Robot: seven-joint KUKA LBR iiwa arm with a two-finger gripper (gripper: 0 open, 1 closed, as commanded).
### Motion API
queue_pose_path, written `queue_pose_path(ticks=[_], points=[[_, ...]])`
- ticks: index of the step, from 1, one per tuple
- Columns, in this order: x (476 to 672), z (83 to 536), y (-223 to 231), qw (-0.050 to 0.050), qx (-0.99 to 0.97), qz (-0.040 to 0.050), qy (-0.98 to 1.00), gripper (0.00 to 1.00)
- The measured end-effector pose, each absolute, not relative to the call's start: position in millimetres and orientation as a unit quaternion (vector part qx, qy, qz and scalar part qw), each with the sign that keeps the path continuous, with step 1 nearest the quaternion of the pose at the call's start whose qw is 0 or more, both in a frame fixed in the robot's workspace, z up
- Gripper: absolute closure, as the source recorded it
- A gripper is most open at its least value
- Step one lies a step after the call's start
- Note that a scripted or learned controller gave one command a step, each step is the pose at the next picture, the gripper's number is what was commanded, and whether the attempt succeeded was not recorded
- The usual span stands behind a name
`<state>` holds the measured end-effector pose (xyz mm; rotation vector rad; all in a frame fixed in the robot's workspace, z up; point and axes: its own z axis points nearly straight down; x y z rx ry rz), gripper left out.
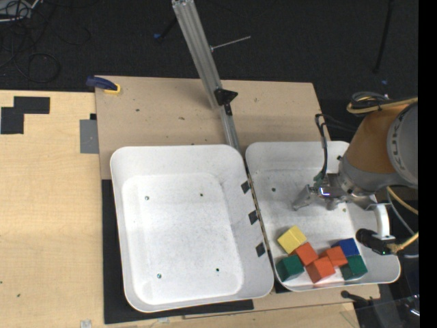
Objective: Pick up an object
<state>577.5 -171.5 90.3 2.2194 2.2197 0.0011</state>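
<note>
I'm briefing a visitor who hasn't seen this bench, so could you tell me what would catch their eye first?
Probably the cluster of colored blocks at the near end of the right bin: a yellow block, orange blocks, green blocks and a blue block. Just beyond them, the gripper hangs over the bin's bare floor. The left bin lies alongside.

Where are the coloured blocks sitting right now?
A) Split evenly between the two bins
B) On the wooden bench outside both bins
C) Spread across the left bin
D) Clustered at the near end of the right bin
D: the yellow block, the orange blocks, the green blocks and the blue block all lie bunched together at the near end of the right bin, nearer the camera than the gripper.
</note>
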Motion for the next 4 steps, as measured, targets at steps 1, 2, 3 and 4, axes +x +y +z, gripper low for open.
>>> queue_pose_path(ticks=[1, 2, 3, 4], points=[[576.8, 101.4, -172.5, 0.0, 0.709, 0.0005, 0.705, 1.0], [575.8, 143.8, -175.7, 0.001, 0.709, 0.0004, 0.705, 1.0], [583.0, 188.5, -177.2, 0.001, 0.707, 0.0006, 0.707, 1.0], [583.7, 233.3, -178.2, 0.001, 0.707, 0.0007, 0.708, 1.0]])
